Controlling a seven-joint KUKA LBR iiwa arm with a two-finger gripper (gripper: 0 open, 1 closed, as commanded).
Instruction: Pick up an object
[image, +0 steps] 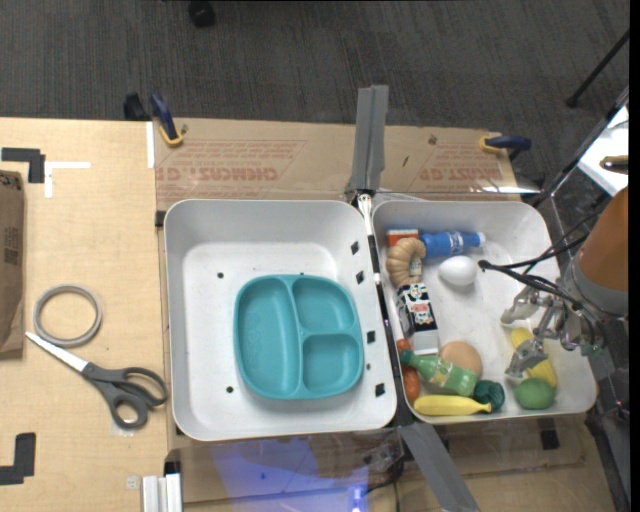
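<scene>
Two white bins side by side on the wooden surface (90, 200). In the left bin (190, 240), a teal plate (298, 335) with three parts, lying flat near the middle. In the right bin (520, 225), a heap of small toys: a blue bottle (450, 241) at the top, a white egg (458, 271) just below it, a tan braided bread toy (404, 262) to their left, a black and white box (417, 310) along the left wall. Lower down, a tan egg (462, 356), a green bottle (446, 376) touching it, a yellow banana (452, 405) along the bottom wall, a green ball (535, 394) and a yellow toy (541, 369) in the bottom right corner. End effector (528, 340) low over the right side of this bin, metal fingers (518, 308) spread apart, nothing between them, just above the yellow toy. Outside the bins, on the left, a roll of tape (67, 314) and grey scissors (105, 380) close together. Blue clamps (165, 118) on the cardboard behind the bins.
</scene>
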